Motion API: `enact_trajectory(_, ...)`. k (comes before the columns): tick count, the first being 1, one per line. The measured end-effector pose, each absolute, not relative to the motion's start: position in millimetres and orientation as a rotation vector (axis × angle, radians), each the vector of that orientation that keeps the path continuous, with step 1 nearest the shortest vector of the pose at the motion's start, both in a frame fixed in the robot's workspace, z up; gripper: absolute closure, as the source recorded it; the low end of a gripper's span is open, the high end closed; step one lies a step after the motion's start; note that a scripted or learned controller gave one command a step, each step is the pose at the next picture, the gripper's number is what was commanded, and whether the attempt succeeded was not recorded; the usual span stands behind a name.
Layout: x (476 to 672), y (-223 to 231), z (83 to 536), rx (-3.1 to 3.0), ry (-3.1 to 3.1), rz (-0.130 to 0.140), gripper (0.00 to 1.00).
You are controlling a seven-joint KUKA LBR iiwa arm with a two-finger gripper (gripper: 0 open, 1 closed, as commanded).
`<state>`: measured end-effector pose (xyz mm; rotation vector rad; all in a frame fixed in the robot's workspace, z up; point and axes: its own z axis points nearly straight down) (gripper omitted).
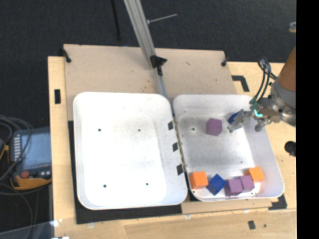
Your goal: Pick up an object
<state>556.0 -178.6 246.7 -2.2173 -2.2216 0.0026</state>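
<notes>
The desk (209, 223) carries two white bins side by side. The left bin (124, 148) sits beside the right bin (264, 153), which holds my blocks. My gripper (245, 119) hangs over the right bin's far right part; I cannot tell its state. A purple cube (214, 127) lies alone just left of it. Along the near edge sit an orange block (199, 179), a blue block (216, 183), two purple blocks (240, 185) and another orange one (256, 174).
</notes>
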Motion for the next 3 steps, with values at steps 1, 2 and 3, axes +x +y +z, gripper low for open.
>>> enact_trajectory(1, 556.8, -178.5, 248.8, -2.220, -2.224, -0.001, 0.00)
enact_trajectory(2, 547.5, -182.0, 201.2, -2.221, -2.219, 0.005, 0.00)
enact_trajectory(3, 539.3, -187.9, 142.2, -2.221, -2.218, 0.006, 0.00)
